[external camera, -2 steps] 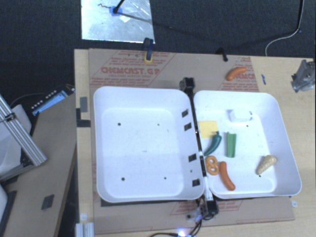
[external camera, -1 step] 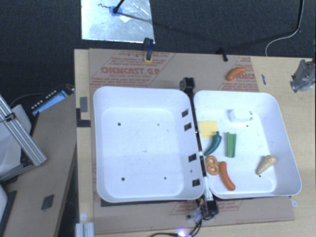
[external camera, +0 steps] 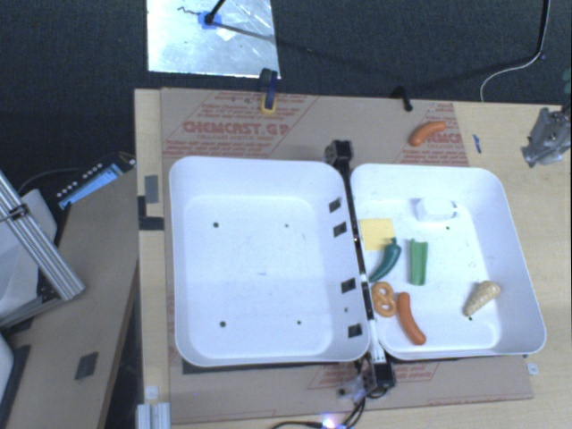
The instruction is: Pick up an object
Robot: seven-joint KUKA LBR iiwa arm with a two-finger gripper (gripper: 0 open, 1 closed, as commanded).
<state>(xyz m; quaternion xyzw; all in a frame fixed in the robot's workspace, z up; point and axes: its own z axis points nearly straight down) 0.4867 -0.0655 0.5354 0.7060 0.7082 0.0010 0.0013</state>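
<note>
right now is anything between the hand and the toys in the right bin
Nothing visible. The hand sits at the right edge, outside the right bin; the cone and green block lie uncovered, with bare bin floor between.

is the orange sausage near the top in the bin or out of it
Out. The orange sausage lies on the brown board above the right bin, beyond its top rim, apart from the things inside.

Both white bins (external camera: 259, 351) are looking like smooth, faintly glossy plastic, sitting on matt brown cardboard (external camera: 295, 119) printed in red over the pale wooden tabletop (external camera: 98, 266). The sheet (external camera: 210, 25) beyond is gleaming like crinkled metal foil, lying on dark, rough carpet-like floor (external camera: 63, 70).
</note>
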